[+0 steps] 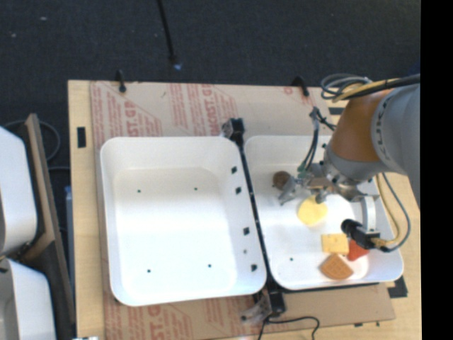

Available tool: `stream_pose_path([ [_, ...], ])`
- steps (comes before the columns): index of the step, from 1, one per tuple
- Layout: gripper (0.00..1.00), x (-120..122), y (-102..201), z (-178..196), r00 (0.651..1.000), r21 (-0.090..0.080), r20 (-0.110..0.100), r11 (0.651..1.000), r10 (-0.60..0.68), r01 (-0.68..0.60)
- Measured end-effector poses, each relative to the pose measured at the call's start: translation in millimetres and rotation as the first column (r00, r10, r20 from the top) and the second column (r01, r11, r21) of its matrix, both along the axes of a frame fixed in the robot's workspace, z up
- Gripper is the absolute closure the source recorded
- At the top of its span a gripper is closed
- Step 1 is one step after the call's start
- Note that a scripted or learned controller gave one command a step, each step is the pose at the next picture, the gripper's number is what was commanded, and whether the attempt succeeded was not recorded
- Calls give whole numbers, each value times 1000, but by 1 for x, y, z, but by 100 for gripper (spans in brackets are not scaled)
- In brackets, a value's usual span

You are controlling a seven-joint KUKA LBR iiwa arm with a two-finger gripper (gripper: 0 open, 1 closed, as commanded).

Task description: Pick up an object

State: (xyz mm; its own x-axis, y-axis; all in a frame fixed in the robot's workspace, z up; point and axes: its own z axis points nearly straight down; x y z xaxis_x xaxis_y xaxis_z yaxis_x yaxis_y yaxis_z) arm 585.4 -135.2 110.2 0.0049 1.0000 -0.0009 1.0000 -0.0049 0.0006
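Observation:
My gripper (304, 190) hangs low over the upper middle of the right bin (283, 154), below the grey arm with its orange band (357, 129). A small brown lump (282, 180) lies just to its left, close to it. A pale yellow round piece (311, 212) sits directly under and slightly in front of the gripper. Further front lie a yellow square block (335, 243), an orange-brown wedge (337, 267) and a small red piece (358, 253). I see nothing held.
The left bin (127, 190) stands beside the right one, with a black divider strip (248, 204) along their shared edge. Cables (386, 211) loop from the wrist over the right bin's right side. Cardboard (163, 112) lies under both bins.

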Motion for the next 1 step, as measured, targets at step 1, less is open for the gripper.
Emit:
stream_pose_path([
  [1, 0, -12, 39, -10, 1000, 1, -1, 1000, 6, -6],
])
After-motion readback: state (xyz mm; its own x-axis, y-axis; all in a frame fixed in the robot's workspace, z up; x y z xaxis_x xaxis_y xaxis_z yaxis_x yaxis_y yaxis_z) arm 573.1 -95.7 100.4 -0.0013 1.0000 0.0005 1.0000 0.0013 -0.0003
